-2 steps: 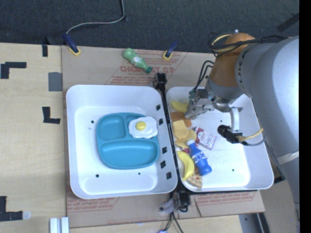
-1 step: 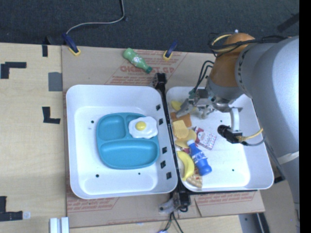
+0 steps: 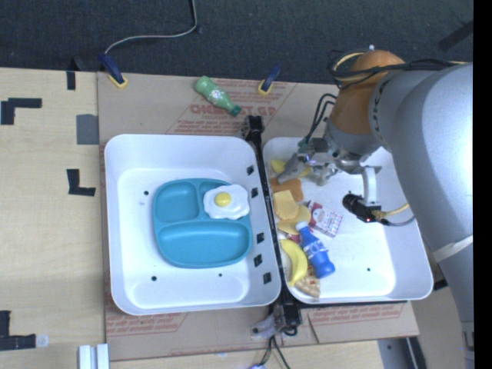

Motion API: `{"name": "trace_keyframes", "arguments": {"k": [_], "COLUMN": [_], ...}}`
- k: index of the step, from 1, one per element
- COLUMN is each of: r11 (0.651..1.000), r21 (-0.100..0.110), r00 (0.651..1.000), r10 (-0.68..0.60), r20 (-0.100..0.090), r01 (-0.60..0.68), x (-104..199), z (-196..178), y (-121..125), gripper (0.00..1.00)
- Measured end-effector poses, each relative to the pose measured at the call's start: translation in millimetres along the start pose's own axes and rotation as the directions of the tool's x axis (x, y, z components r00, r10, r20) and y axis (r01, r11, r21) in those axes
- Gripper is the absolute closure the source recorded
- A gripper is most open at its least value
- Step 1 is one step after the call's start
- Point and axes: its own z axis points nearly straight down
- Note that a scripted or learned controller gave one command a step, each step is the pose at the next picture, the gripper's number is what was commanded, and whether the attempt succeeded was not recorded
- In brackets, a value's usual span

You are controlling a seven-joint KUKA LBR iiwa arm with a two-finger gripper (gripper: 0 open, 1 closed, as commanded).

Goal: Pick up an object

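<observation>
Camera view from above gives us two white bins side by side on a cardboard-covered bench. Our gripper (image 3: pixel 307 164) reaches down into the upper left corner of the right bin (image 3: pixel 400 271), below the orange band (image 3: pixel 357 102) and the grey arm (image 3: pixel 430 144). We cannot tell from this angle how it is set, and we see no object clearly caught in it. Just beneath and beside it lies a heap of small food items: a tan wedge (image 3: pixel 286 173) touching the gripper's tip, yellow cheese slices (image 3: pixel 286 206) below that, a small white packet with red print (image 3: pixel 329 221), a blue bottle (image 3: pixel 315 254) lying tilted, a banana (image 3: pixel 293 260) along the bin's left wall, and a pale reddish piece (image 3: pixel 307 285) at the lower edge. In the left bin (image 3: pixel 127 206) we see a blue divided tray (image 3: pixel 201 225) lying flat, with a fried egg (image 3: pixel 226 202) resting on its upper right corner. On the cardboard above the bins lies a green bottle (image 3: pixel 215 95) on its side, well apart from everything else.
</observation>
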Motion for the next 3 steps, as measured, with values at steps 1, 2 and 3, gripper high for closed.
{"name": "trace_keyframes", "arguments": {"k": [1, 2, 3], "r11": [1.000, 1.000, 1.000], "r21": [0.000, 0.000, 0.000], "r00": [1.000, 1.000, 1.000], "r10": [0.000, 0.000, 0.000], "r20": [0.000, 0.000, 0.000], "r01": [0.000, 0.000, 0.000], "x": [0.0, 0.0, 0.0], "z": [0.0, 0.0, 0.0], "y": [0.0, 0.0, 0.0], "gripper": [0.00, 0.00, 0.00]}}
